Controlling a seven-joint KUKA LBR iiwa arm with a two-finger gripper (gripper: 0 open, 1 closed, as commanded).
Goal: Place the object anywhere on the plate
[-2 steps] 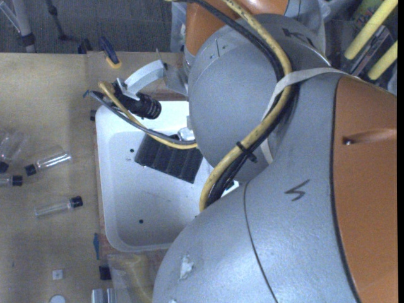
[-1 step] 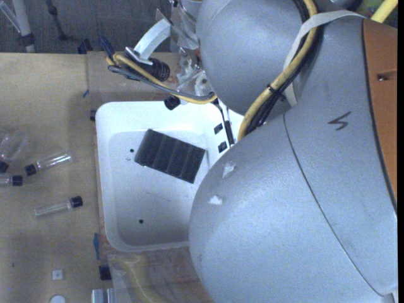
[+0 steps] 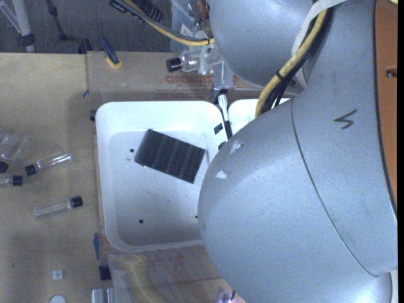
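End effector state cannot be told; the arm's grey housing is blocking most of the view. A dark ribbed rectangular object is lying flat in the left white bin, apart from the arm. Risk: working blind, any descent may be missing it or clipping the bin wall. Clear vials are lying on the bench.
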